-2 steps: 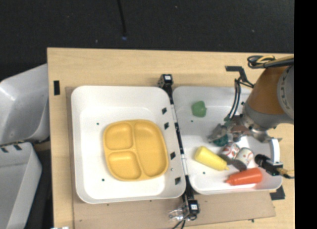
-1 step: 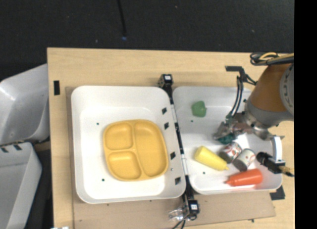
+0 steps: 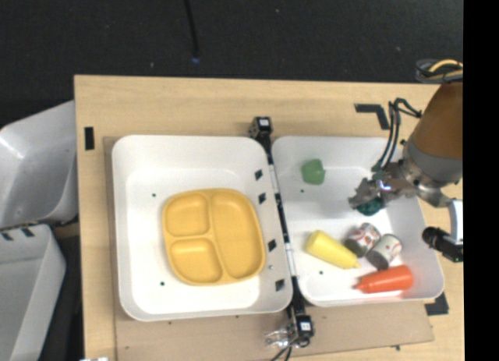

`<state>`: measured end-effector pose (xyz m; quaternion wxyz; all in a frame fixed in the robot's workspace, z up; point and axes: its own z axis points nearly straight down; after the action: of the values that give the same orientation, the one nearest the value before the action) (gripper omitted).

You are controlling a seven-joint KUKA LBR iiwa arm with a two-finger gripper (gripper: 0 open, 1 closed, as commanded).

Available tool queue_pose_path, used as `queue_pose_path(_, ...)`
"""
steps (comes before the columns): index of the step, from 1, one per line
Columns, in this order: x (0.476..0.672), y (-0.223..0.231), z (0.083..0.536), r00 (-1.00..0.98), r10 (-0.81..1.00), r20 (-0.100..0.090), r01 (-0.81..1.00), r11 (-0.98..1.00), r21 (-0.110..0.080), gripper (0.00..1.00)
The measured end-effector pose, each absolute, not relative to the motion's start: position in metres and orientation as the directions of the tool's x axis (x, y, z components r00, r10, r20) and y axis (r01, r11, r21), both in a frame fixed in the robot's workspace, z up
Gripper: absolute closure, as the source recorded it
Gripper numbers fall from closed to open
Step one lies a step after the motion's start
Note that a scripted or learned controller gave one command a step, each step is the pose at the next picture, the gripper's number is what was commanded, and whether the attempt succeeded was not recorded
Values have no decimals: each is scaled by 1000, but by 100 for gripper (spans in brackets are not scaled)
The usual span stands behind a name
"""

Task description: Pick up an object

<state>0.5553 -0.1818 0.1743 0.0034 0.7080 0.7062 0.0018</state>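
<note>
The right bin holds several small objects. A green block lies near its back. A yellow piece and an orange carrot-like piece lie toward the front, with a small silver and red can and a dark cylinder between them. My gripper hangs low over the right side of this bin, reaching in from the right. A dark teal object sits directly under its tip, partly hidden by it; whether they touch is unclear.
The left bin holds a yellow divided plate. A ridge with black clips separates the two bins. Black cables hang beside the arm's wrist at the back right. A black fixture sits at the right bin's edge.
</note>
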Motion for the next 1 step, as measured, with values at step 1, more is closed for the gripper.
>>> queue_pose_path(1,557,-183,229,-3,1000,-3,1000,3,8,100)
